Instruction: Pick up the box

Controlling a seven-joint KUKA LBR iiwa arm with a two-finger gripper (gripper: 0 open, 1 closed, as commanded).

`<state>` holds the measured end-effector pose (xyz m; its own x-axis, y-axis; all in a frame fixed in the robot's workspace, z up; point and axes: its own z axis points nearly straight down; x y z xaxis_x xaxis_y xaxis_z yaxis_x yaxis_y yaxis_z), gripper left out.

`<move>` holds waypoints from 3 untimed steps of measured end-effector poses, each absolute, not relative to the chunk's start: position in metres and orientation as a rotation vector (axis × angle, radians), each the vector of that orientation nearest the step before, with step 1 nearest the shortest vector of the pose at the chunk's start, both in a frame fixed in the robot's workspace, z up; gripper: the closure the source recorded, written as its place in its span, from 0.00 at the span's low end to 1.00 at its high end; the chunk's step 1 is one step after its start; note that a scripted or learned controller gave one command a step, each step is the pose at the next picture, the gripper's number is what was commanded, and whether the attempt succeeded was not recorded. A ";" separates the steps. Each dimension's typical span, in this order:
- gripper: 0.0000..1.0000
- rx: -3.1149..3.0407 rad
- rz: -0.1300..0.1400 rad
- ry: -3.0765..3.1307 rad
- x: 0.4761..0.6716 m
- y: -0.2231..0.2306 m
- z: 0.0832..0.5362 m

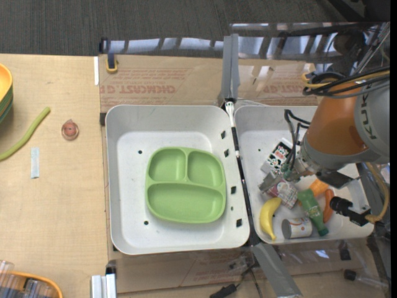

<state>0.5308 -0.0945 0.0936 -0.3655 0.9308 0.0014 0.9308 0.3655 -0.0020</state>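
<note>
We see the grey arm with the orange band (338,132) coming in from the right and sitting low over the right shallow white bin (248,185), covering much of its far right part. The jaws' end (290,171) is down among the clutter in the middle of that bin; the wrist hides the fingers, so we cannot tell whether the jaws are open or closed, or gripping anything.

The small black-and-white printed box (278,157) lies tilted in the upper middle of the right bin, just left of the wrist, its right edge cut off by the arm. Open bin floor is left and above it, toward the divider wall.

The rest of the right bin is tight: a yellow banana (268,217) near the front-left, a white cylindrical can (298,228) on its side beside it, a green bottle (313,210) lying slantwise, an orange piece (319,188) partly under the arm, and a crinkled clear-wrapped packet (285,193) touching the gripper area. What lies under the wrist is hard to make out.

The left shallow white bin (124,228) holds one green three-compartment plate (185,185), centred, with bare floor all round.

On the wooden worktop (56,216) to the left, well apart from the bins: a green bendy strip (26,135), a small pink round thing (70,130).
</note>
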 end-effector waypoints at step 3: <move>1.00 -2.224 0.004 -2.220 0.534 -0.062 0.240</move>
